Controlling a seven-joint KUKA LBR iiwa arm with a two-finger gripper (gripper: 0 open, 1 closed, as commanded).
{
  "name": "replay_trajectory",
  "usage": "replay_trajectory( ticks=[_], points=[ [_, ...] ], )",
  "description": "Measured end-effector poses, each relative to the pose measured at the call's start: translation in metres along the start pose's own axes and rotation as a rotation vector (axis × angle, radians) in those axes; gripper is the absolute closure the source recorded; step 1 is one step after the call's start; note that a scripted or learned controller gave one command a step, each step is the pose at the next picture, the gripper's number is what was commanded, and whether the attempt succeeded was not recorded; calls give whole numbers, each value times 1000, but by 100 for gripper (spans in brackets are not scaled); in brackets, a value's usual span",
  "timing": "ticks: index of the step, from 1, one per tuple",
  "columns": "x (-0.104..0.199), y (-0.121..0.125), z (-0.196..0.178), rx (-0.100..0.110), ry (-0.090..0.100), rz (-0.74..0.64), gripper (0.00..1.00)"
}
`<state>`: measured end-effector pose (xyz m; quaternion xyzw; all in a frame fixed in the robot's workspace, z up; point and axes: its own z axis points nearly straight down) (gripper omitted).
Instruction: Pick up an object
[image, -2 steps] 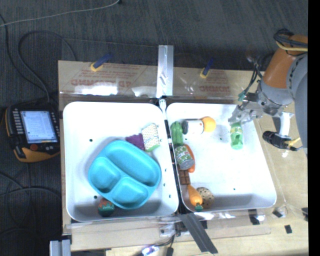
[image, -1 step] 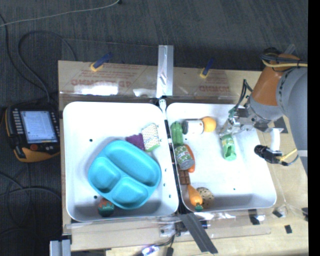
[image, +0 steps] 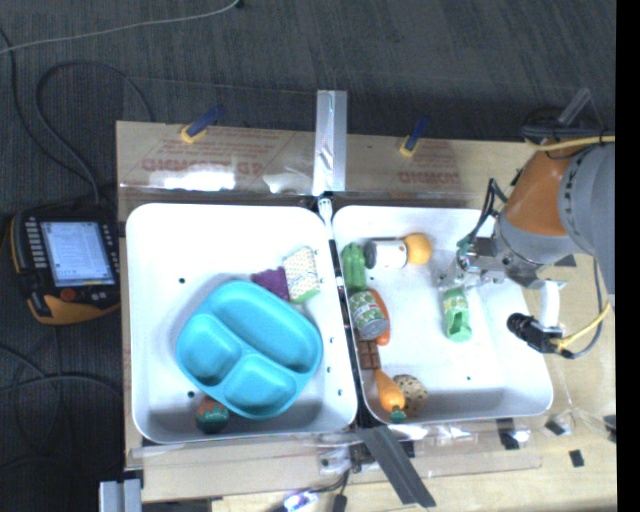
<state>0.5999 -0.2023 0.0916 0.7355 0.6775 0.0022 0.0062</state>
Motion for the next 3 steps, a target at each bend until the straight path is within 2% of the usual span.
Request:
replay_trajectory(
  ticks=[1,2,3],
  points=[
    [0,1,-10,-2,1,1,100],
    [54,12,-91,13,5,-55,100],
    [106,38,-123,14,4,51,100]
  ],
)
